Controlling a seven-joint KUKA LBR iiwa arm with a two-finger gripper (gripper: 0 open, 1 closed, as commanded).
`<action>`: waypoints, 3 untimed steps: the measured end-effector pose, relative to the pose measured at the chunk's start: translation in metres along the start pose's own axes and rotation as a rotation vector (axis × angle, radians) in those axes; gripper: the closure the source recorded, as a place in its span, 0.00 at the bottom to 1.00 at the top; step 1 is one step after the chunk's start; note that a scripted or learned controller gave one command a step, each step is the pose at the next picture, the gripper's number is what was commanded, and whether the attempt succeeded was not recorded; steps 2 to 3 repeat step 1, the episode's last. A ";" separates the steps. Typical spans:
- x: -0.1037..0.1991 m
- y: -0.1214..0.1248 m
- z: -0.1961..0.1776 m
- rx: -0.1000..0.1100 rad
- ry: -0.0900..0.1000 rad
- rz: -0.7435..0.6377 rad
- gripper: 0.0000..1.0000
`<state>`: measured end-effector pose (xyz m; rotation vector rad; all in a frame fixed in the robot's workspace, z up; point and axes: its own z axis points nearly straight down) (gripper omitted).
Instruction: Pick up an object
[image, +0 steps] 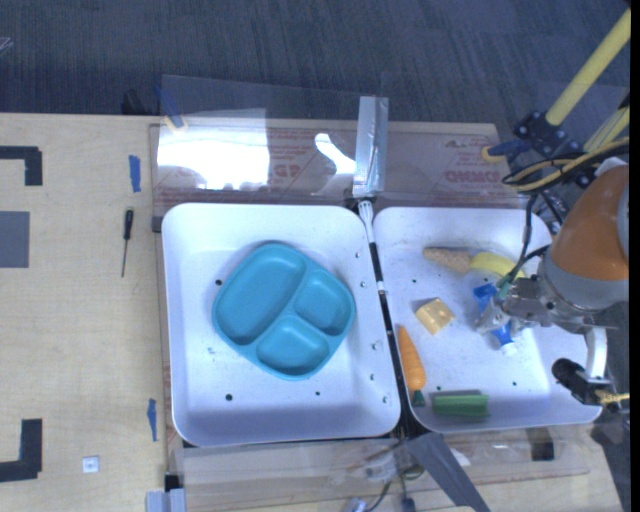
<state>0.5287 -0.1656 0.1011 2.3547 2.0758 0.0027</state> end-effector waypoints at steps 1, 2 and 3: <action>0.047 0.018 -0.103 -0.004 0.002 0.097 1.00; 0.047 0.018 -0.103 -0.004 0.002 0.097 1.00; 0.047 0.018 -0.103 -0.004 0.002 0.097 1.00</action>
